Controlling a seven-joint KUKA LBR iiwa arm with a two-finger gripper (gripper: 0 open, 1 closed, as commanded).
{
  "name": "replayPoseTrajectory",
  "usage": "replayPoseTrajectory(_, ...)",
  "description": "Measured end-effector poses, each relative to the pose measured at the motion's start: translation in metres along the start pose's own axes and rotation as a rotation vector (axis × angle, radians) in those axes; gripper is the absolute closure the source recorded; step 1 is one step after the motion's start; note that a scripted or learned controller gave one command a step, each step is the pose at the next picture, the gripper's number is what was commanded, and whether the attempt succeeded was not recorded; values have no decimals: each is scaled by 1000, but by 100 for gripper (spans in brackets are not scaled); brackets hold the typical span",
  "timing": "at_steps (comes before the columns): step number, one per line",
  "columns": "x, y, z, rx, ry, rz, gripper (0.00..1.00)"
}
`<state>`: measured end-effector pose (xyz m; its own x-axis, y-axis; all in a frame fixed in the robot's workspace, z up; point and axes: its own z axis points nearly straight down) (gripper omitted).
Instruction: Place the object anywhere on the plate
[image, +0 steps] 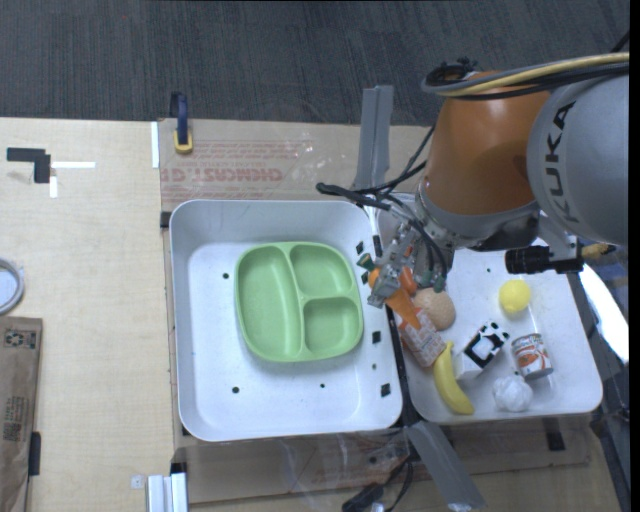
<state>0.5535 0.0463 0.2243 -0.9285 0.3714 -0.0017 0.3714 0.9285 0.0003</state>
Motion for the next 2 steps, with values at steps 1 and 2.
replayPoseTrajectory(1,15,43,34,1,3,-188,100)
replayPoseTrajectory(2,15,43,33,1,3,-188,0)
